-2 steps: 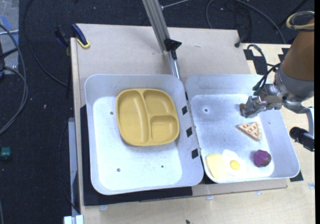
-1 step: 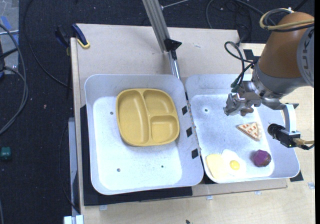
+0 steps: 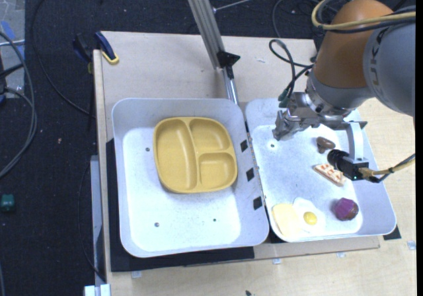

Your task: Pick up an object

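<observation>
No object sits in the gripper; it hangs over the bare upper-left corner of the right bin. You can't tell its state from this angle, the wrist body blocks the tips.

Your candidates all lie in that same bin, to the gripper's right and toward the near edge:
- The small brown piece is closest, just right of the gripper and apart from it.
- The toy pizza slice lies a bit further toward the near edge. A black fitting with a cable touches or overlaps its right end; you can't tell which.
- The purple round item is near the bin's front right corner, well apart from the gripper.
- The toy fried egg lies at the front edge, left of the purple item. It touches a pale yellow flat slice on its left.

The left bin is to the gripper's left, with a yellow divided plate lying flat inside it. The grey arm with its orange band comes in from the upper right.
</observation>
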Controlling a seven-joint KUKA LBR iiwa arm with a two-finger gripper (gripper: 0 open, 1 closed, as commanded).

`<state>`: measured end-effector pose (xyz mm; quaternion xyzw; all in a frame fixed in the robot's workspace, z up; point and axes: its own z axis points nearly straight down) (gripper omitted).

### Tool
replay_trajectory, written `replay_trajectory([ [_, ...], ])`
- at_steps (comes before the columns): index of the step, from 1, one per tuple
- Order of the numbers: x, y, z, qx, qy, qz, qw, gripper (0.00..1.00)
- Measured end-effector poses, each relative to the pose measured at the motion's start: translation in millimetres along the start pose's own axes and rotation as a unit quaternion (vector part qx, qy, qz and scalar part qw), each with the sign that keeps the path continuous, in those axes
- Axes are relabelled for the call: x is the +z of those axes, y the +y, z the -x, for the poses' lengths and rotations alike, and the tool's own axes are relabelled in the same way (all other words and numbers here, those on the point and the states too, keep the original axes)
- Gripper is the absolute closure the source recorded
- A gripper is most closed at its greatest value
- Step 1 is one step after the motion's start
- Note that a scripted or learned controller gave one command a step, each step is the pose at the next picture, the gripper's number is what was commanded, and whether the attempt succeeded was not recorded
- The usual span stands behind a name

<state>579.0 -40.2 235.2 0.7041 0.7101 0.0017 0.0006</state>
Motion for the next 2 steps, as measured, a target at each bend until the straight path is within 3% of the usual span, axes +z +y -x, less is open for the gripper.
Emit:
replay_trajectory([
  [2, -14, 40, -97, 0.0, 0.0, 0.0, 1.0, 1.0],
])
